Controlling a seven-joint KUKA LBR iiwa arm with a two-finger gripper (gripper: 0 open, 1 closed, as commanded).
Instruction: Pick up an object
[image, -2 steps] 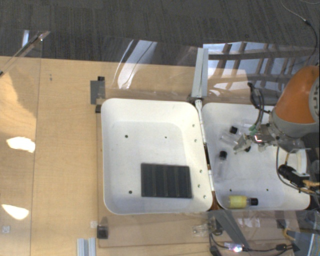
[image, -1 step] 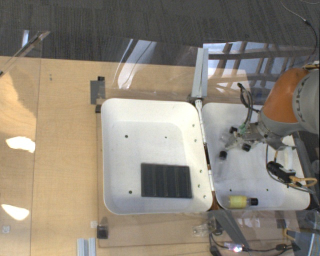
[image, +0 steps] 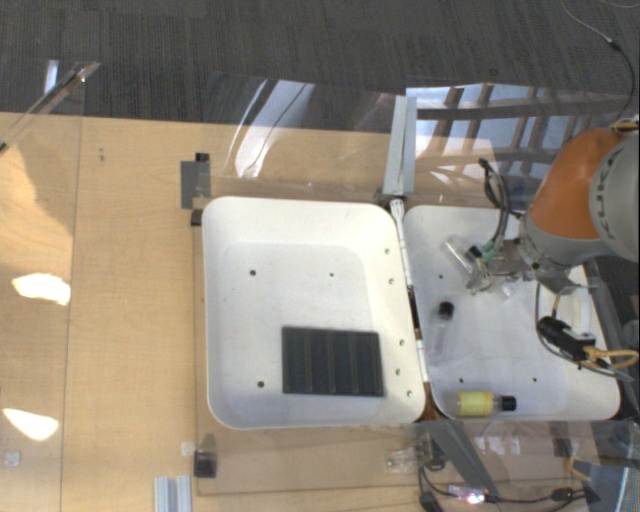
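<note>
Nearest the camera, along the lower rim of the right bin (image: 600, 405), a yellow cylinder with a black cap (image: 484, 403) lies on its side, cap toward the right, close against the bin's near wall. In the left bin (image: 225, 300), a dark ribbed rectangular pad (image: 332, 362) lies flat in the near-centre portion, its long edges roughly parallel to the near rim, apart from every wall. Farther up, in the right bin, a small dark object (image: 445, 311) sits on the white floor near the divider between the bins; too small to identify. On the right side of that bin, a black cable loop (image: 560, 338) hangs from the arm over the floor. Beyond it, the gripper (image: 478, 262) sits low over the far half of the right bin, pointing leftward from the grey wrist; the metallic tip is blurred and tangled with wiring, so I cannot tell whether it is spread or closed, nor whether anything is in it. The small dark object lies just nearer than the gripper, apart from it. The arm's orange band (image: 565, 190) shows at the far right. The wooden bench (image: 100, 300) surrounds both bins.
</note>
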